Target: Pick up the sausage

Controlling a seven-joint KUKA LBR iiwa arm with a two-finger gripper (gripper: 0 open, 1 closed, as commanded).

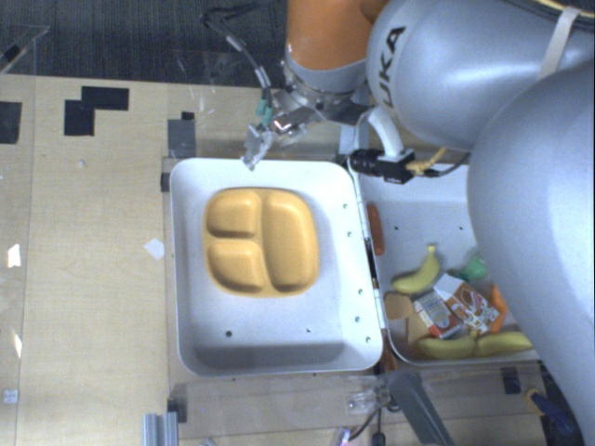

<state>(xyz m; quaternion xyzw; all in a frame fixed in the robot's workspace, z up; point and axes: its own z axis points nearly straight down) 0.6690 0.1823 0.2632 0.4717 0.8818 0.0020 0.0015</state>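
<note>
Up by the left bin's (186, 277) far rim, the hand (253, 152) hovers with nothing visibly gripped, fingers' spread unclear; sausage (376, 229) lies in the right bin (409, 198).

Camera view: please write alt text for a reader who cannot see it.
The arm's hand hovers at the left bin's far rim, away from the sausage lying at the right bin's left wall. A yellow divided tray sits in the left bin; bananas lie in the right.

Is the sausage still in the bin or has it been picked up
In the bin. The sausage lies along the right bin's left wall; the gripper is apart from it, above the left bin.
</note>
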